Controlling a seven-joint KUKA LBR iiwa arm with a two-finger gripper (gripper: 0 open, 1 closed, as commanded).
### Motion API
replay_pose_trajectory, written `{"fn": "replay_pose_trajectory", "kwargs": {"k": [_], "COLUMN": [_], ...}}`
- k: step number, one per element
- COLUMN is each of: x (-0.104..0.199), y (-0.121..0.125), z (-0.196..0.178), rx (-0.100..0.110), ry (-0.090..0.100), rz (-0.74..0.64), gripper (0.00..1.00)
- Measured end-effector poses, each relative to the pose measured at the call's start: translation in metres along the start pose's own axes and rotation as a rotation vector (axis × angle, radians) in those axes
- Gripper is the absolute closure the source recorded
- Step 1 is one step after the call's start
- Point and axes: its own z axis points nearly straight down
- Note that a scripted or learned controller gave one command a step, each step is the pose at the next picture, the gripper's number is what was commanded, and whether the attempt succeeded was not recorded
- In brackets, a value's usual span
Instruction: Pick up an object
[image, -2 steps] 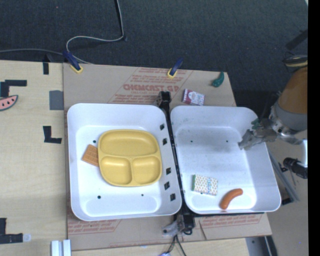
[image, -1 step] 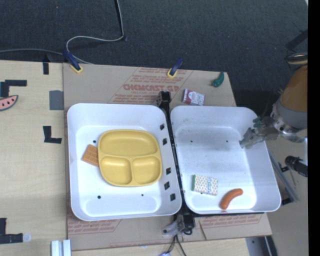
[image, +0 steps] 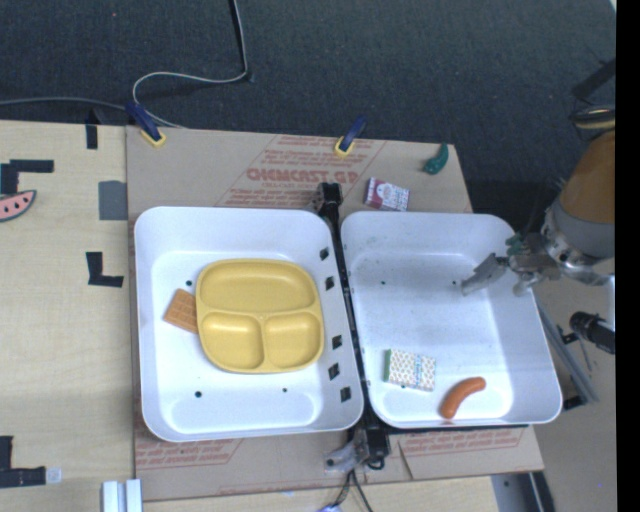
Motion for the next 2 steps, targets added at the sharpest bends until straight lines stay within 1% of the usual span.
{"fn": "replay_pose_trajectory", "kwargs": {"k": [1, 2], "x": [0.000, -0.001], "y": [-0.018, -0.018], "z": [0.091, 0.080], "rx": [-0.005, -0.011], "ry": [-0.004, -0.011], "rz": [0.004, 0.005], "gripper": [0.00, 1.00]}}
